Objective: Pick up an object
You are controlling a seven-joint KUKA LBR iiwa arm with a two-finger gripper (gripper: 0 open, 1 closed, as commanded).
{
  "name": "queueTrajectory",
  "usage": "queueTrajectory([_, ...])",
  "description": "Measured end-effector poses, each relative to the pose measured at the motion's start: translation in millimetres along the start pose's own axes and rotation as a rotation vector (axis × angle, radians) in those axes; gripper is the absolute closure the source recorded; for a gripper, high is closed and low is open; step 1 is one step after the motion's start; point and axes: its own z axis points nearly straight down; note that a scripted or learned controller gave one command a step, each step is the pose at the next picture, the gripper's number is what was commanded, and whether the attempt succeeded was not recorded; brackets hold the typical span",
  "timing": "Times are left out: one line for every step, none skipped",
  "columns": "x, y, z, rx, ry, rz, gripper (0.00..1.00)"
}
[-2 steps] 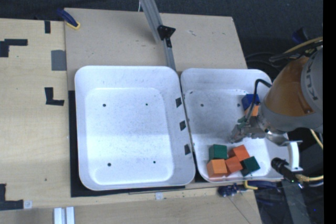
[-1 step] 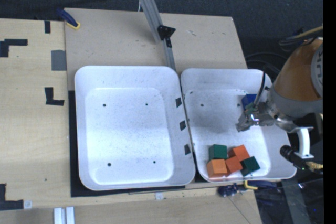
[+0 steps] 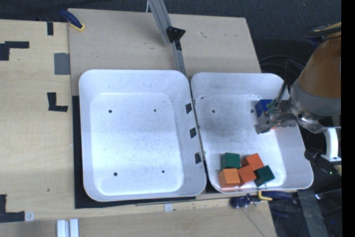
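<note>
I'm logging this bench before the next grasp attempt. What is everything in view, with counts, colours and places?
Shallow white plastic bins: 2, white, side by side on the bench; left bin, right bin.
Small green blocks: 2, dark green, near front edge of the right bin.
Small orange blocks: about 3, orange, clustered with the green ones.
Small blue object: 1, blue, at the right bin's right side next to the hand.
Grey metal pole: 1, grey, slanting from the top to between the bins.
Wooden benchtop: 1, tan.
Arm: 1, grey with orange band, from the right.
Hand: 1, over the right bin.
</note>
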Motion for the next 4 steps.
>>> queueTrajectory([0, 1, -18, 0.002, 0.001, 0.001, 1.00])
queueTrajectory([47, 17, -27, 0.003, 0.003, -0.004, 1.00])
queueTrajectory([101, 41, -21, 0.005, 0.003, -0.005, 1.00])
queueTrajectory([163, 56, -25, 0.004, 0.003, -0.007, 1.00])
